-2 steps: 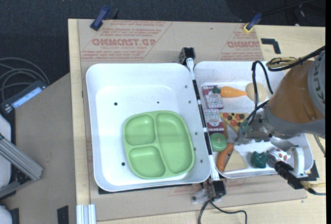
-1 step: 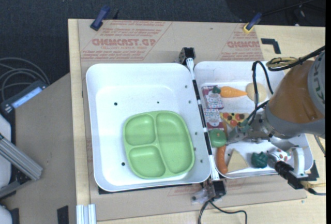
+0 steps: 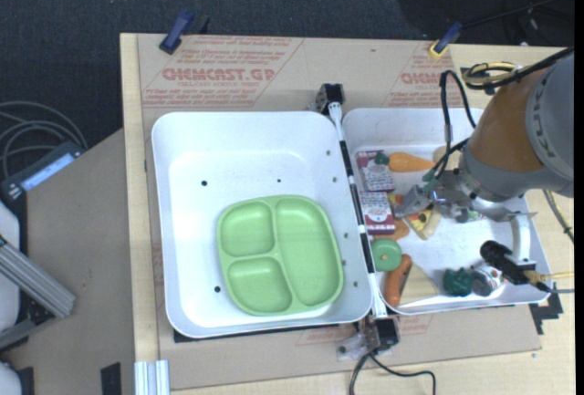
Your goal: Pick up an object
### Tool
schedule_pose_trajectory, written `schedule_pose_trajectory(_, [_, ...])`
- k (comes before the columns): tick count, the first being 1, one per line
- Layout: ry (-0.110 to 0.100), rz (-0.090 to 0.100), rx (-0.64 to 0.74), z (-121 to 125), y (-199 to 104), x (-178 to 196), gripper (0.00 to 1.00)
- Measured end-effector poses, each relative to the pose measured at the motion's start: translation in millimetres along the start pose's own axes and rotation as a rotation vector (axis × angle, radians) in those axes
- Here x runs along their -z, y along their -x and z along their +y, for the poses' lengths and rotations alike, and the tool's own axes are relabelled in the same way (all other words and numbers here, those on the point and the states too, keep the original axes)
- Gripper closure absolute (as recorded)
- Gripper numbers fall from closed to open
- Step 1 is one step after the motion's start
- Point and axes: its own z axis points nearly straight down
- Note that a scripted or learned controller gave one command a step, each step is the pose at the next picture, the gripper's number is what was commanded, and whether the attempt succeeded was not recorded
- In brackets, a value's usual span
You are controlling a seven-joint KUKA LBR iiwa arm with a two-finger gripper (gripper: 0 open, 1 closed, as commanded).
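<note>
Gripper [image 3: 427, 202] sits low in the right bin [image 3: 401, 115], near its middle; open or closed, cannot tell. The arm covers the bin's right side.

Pick candidates, all in this bin:
- yellow piece [image 3: 421, 223], just beside the gripper
- red-and-white packet [image 3: 376, 192], along the left wall
- carrot [image 3: 408, 162], near the top wall
- green round piece [image 3: 385, 253] and orange piece [image 3: 398, 279], lower left
- dark green object [image 3: 461, 282], near the bottom wall

Bare floor lies between gripper and dark green object.

Left bin [image 3: 182, 202] holds 1 green plate [image 3: 278, 252] with 3 compartments; open floor is widest above it.
</note>
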Motion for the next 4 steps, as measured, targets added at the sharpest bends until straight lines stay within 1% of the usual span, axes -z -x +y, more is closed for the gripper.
schedule_pose_trajectory(1, [0.005, -0.011, -0.005, 8, -15, 2, 0.0])
schedule_pose_trajectory(2, [0.0, -0.004, -0.004, -66, -19, 0, 0.0])
schedule_pose_trajectory(3, [-0.001, 0.0, 0.0, 15, -22, 0, 0.0])
schedule_pose_trajectory(4, [0.001, -0.001, 0.0, 16, -22, 10, 1.0])
